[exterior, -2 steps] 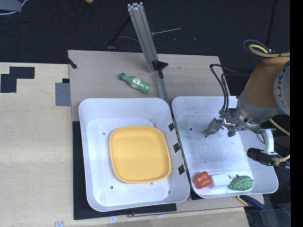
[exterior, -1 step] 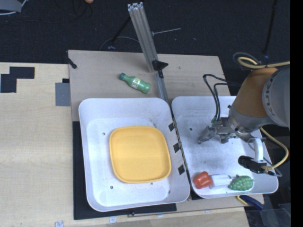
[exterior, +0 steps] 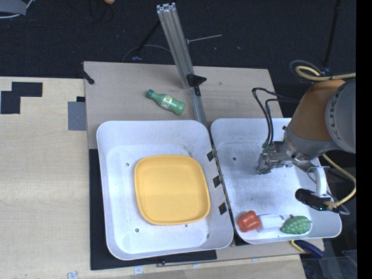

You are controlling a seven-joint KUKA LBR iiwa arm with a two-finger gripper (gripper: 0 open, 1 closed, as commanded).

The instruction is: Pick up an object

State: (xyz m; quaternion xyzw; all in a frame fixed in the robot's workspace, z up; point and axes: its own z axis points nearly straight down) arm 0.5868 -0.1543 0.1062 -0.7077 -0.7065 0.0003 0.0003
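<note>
While the grey robot arm with the orange band point(exterior: 318, 118) is reaching in from three o'clock, its small metal two-finger gripper point(exterior: 265, 165) is hanging low over the bare floor of the right shallow white bin point(exterior: 244, 138). Nothing is showing between its tips, and I cannot tell how wide they are standing, because they are too small and dark to make out.

At about five o'clock from the gripper, well apart from it, a small red toy pepper point(exterior: 249, 220) is lying near the bin's front edge. A flat white piece point(exterior: 271, 221) is lying just beside it, and a bumpy green bunch of toy grapes point(exterior: 295, 225) is sitting at the far end of that row.

Over at nine o'clock, a big square yellow plastic plate point(exterior: 172, 189) is lying flat inside the left white bin point(exterior: 110, 156). At eleven o'clock, a little green plastic bottle point(exterior: 165, 102) is lying on its side on the tan bench point(exterior: 232, 92), outside both bins.
</note>
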